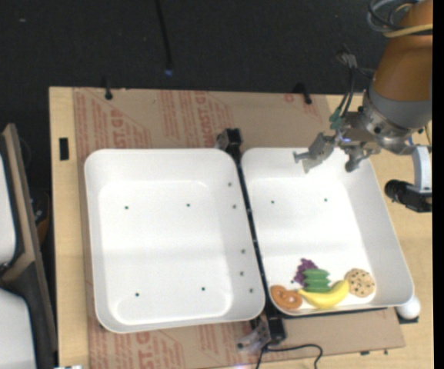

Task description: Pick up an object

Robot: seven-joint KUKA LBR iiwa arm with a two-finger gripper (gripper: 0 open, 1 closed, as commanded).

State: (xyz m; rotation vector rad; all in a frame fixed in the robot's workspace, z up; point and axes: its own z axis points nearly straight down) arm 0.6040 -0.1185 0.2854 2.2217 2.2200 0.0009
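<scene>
In the camera view, the arm's upper part is cut off at the right edge, so little more than its orange band and grey wrist show. The gripper (331,158) hangs over the far end of the right bin (375,206). Its two fingers are spread apart with bare white bin floor showing between them, so the jaws are released and hold nothing. One finger (312,155) points toward the left bin (106,206); the other is shorter in this slant and partly lost against the wrist.

The toy foods lie well apart from the jaws, clustered in the near corner of the right bin, on the side opposite the gripper. A yellow banana (323,295) lies flat with its long axis running roughly across the bin, left to right, its ends curving up toward the jaws. A green piece (315,277) rests just beyond it and touches it; its shape is too small to name. Purple grapes (306,266) sit at the edge of the cluster closest to the jaws. An orange pretzel-like piece (286,297) lies at the banana's left end, and a speckled cookie (359,283) at its right end.

Dark clips (231,139) sit where the two bins meet.
</scene>
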